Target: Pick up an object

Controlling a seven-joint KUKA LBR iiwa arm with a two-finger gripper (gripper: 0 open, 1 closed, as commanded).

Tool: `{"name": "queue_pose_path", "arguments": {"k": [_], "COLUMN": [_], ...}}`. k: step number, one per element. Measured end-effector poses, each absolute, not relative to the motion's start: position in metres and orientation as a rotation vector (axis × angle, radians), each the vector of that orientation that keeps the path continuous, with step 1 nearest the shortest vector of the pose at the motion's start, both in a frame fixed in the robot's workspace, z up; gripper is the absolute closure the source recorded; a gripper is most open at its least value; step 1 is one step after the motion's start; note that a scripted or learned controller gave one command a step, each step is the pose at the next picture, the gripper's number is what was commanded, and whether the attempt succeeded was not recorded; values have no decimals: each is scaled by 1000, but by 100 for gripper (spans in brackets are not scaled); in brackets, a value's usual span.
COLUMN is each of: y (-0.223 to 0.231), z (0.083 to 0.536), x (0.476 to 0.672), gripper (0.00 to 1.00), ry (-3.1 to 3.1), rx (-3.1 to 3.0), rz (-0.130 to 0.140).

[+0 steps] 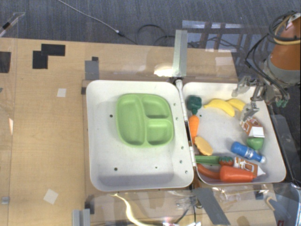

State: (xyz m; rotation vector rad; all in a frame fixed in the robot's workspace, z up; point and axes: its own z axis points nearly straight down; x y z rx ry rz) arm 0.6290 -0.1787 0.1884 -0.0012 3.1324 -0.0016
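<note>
Down at the near edge, an orange carrot-shaped toy (236, 174) lies along the front wall of the right bin (277, 171), with a small white carton (245, 164) pressed against it and a green stick-like piece (208, 159) just beyond. Both white bins sit side by side on a pale wooden bench (42, 140), grey carpet (94, 8) running behind, a thin cable (75, 9) trailing across it. Black patches (47, 54) mark the bench top far off to the left.

Over to the gripper (251, 100) now, hanging at the far right corner of the right bin, under the orange band (284, 55) of the arm. Two pale fingers (254, 95) point down, slightly apart, nothing between them — loose, not gripping. Right beside it, toward the bin's middle, lies a yellow banana (225, 106), close but not touched. Directly below the fingertips sits a brown-and-white carton (252, 125), then a green block (255, 143), then a blue bottle (248, 152) nearer the front. Farther from the gripper, along the divider, a dark green piece (193, 102), a small orange carrot (194, 125) and a yellow-orange disc (203, 146). Well away, in the left bin (101, 173), rests a green divided tray (144, 119).
</note>
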Motion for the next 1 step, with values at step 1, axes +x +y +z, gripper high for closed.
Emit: {"name": "queue_pose_path", "arguments": {"k": [1], "y": [-200], "z": [95], "x": [589], "gripper": [0], "ry": [3140], "rx": [108], "rz": [2]}}
